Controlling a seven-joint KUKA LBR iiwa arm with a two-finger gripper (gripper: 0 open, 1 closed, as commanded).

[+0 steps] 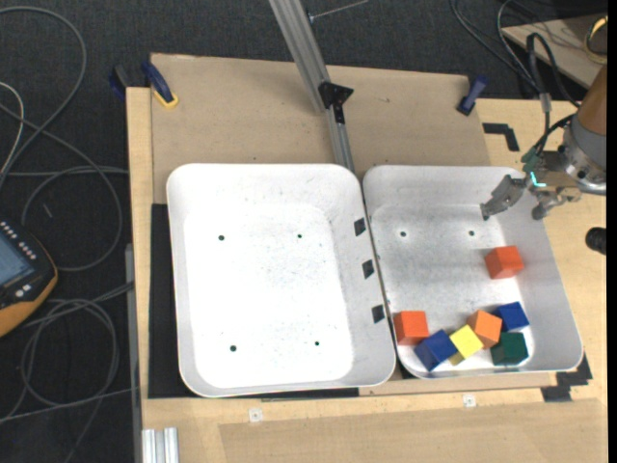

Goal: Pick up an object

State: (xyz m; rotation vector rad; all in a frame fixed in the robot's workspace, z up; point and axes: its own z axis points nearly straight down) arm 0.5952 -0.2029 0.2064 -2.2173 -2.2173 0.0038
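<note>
Camera view: both bins are seen from above at a slant, side by side on the worktop (289, 432).
Left bin (193, 186): only dark specks and small holes are seen on its white floor.
Right bin (424, 186): all the blocks are held here, gathered toward its near right part.
Lone block: an orange-red cube (503, 260) is set apart from the rest, right of the bin's middle.
Cluster: an orange cube (412, 325), a blue block (436, 347), a yellow cube (466, 340), a second orange cube (488, 326), a further blue block (512, 314) and a dark green block (510, 349) are packed along the near rim, several touching.
Arm: it is reached in from the right, over the far right corner of the right bin.
Pincer (522, 201): its two fingers are seen spread apart, with nothing between them; it is judged to hang above the bin floor, though its height cannot be read.
Nearest target: the orange-red cube lies just nearward of the pincer and is judged the easiest pick.
Risk, offset: if the pincer were lowered where it is, only bare floor would be closed on.
Risk, cluster: a finger could be landed on a neighbouring block, since the gaps there are tight.
Risk, rim: blocks against the near wall leave little room for a finger on that side.
</note>
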